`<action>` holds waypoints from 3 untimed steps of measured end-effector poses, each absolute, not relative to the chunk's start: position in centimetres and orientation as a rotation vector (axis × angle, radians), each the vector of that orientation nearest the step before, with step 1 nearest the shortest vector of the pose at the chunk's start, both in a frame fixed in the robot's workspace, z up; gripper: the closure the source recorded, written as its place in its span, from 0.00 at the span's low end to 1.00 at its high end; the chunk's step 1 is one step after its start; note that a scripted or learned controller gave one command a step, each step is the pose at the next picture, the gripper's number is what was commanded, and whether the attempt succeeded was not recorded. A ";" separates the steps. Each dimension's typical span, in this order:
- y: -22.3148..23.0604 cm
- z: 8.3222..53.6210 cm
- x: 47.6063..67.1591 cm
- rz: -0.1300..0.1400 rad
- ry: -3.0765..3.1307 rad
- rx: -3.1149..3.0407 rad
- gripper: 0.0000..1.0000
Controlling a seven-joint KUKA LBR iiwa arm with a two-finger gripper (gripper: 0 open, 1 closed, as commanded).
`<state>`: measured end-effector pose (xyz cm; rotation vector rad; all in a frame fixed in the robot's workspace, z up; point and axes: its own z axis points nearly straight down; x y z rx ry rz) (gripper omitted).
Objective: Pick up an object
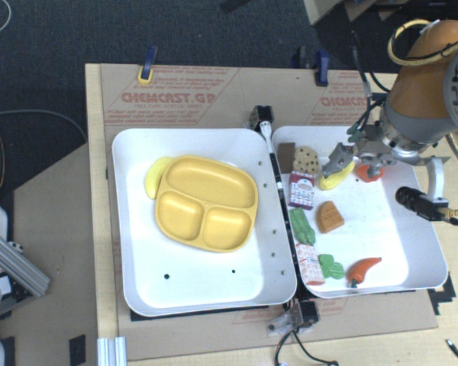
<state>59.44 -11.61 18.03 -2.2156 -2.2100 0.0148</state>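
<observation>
Robotics lab: clamped bench board [214, 90], cables, 2 bins [130, 204].

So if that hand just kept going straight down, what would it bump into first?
Most likely the banana, which lies right under the hand in the right bin. Depth is hard to judge from this slanted view.

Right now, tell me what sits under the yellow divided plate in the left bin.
A yellow banana-like piece pokes out from under the yellow divided plate at its left edge; the rest underneath is covered.
</observation>
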 end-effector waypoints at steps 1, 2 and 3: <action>-11.6 18.9 59.8 0.000 -2.221 -2.221 0.00; -12.0 12.9 60.0 0.002 -2.220 -2.220 0.00; -11.9 8.7 60.2 -0.004 -2.219 -2.221 0.00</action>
